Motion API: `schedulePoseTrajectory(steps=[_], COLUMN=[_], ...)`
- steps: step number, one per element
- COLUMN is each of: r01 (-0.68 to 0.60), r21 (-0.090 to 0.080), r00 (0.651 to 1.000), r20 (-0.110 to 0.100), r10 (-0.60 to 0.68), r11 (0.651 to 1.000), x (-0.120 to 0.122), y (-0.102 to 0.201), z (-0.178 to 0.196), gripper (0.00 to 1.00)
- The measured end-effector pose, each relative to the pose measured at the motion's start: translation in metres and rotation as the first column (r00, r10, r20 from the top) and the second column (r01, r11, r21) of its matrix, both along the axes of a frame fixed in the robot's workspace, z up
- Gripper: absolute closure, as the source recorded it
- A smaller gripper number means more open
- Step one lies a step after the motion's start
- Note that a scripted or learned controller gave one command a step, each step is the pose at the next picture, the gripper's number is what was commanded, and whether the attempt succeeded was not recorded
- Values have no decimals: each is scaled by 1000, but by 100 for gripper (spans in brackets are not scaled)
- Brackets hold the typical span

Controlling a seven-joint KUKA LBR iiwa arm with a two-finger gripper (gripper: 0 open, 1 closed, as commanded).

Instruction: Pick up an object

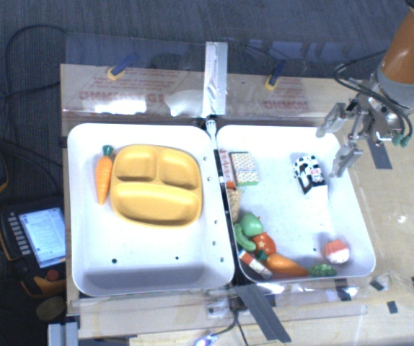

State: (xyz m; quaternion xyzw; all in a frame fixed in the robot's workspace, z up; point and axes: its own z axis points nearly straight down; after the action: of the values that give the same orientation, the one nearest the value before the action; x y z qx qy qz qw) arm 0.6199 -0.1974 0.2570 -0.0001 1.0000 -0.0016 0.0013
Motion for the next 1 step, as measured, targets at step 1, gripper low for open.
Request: schedulePoseTrajectory(steps=[1], r01=[-110], r21=[1], r00=[994], r20=[-2], r10=[110], r11=[994], x=[40], y=[6], z=[-152], gripper=[0])
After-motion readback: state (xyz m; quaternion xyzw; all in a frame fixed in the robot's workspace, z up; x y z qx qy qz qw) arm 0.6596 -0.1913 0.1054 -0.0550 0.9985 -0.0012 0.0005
